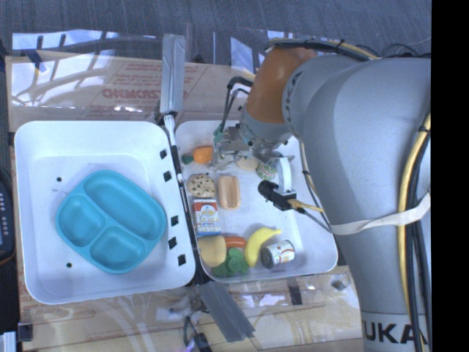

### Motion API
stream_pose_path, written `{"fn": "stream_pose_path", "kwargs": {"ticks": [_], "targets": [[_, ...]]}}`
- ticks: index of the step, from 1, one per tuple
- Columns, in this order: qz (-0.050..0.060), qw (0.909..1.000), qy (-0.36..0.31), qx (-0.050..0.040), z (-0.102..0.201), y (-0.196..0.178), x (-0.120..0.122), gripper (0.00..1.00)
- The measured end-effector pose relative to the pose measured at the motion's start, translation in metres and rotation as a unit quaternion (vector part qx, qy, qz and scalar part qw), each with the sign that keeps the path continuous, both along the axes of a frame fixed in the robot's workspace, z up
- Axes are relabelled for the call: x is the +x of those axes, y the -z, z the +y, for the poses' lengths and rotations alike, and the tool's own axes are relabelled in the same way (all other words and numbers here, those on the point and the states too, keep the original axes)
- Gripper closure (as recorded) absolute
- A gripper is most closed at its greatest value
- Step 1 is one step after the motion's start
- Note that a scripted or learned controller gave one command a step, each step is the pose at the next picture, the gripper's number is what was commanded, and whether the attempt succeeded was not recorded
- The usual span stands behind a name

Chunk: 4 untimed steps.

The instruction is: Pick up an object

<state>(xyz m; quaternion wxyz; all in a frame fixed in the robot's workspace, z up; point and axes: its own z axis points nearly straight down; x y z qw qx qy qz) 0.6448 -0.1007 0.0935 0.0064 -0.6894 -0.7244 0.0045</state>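
- Near edge, right bin (322, 259): can (278, 254), banana (259, 243), green veg (236, 262), yellowish lump (212, 250) all packed touching.
- Mid bin: carton (207, 216), cookie (200, 185), hot-dog bun (229, 192) just beside each other.
- Far end: gripper (236, 147) low over the bin floor, orange piece (203, 154) just left of it. Finger spread: can't tell; nothing seen held.
- Judgement: go for a lone item w/ clear sides, come straight down.
- Left bin (37, 218) holds blue tray (110, 221). Bench cardboard-lined, dark floor beyond.

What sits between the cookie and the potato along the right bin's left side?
In the camera view, a small carton lies between the cookie and the potato, near the right bin's left wall.
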Motion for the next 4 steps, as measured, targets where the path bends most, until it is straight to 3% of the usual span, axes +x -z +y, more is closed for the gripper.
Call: {"fn": "stream_pose_path", "kwargs": {"ticks": [1,2,3,4], "targets": [[0.0,1.0,0.0,-0.0001,0.0,0.0,0.0,0.0],[-0.004,0.9875,0.157,-0.0031,0.049,-0.095,-0.01,0.0],[0.0,0.994,0.11,-0.0021,-0.002,-0.02,-0.017,0.0],[-0.008,0.999,0.043,-0.0011,-0.002,0.001,-0.039,0.0]]}}
